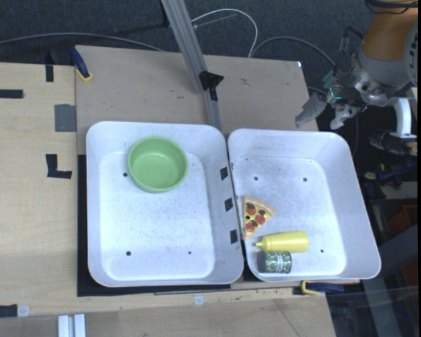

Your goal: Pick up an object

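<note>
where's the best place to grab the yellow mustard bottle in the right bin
Likely across the middle of the mustard bottle, coming straight down. It lies on its side, cap toward the pizza slice, with a can close against its near side, so finger room there is tight.

Pale wooden worktop [28,209] under even, flat light, marked with scraps of black tape [55,166] and one grey patch [65,117]. Laid on top, a tan board [140,93], its far left corner pinched by a blue and yellow clamp [80,64]. Slanting down across that board, a grey metal pole [189,41] with a black bracket. Beyond the far edge, dark blue carpeted floor [70,9], crossed by loose white and black cables [231,20].
</note>
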